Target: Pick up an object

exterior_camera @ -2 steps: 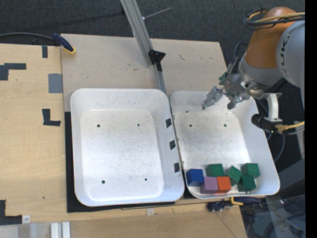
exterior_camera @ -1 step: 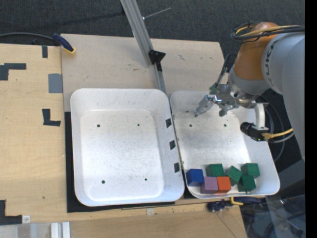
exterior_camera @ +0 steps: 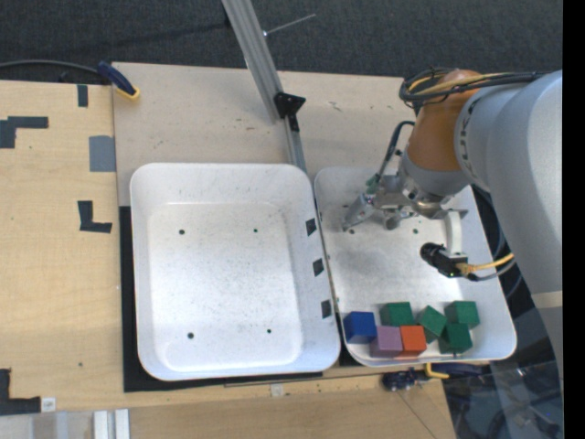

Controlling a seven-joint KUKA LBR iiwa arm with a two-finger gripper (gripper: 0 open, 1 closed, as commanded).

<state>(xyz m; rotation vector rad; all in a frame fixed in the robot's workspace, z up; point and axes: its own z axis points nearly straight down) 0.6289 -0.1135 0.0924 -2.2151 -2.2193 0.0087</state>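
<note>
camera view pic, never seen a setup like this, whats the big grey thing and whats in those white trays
The big grey shape is a robot arm with an orange band, reaching in from the right. One camera fixed above the bench looks down at a slant. At the arm's tip is its gripper, a two-finger clamp, low over the far part of the right bin; I can't make out anything between its fingers. The left bin sits beside it. Small blocks cluster at the right bin's near edge: a blue block, a purple block, an orange block and four green blocks. A blue and yellow clamp lies at the bench's far left.

arm [exterior_camera: 475,144] over right bin [exterior_camera: 366,263], blocks [exterior_camera: 411,329] clustered
</note>
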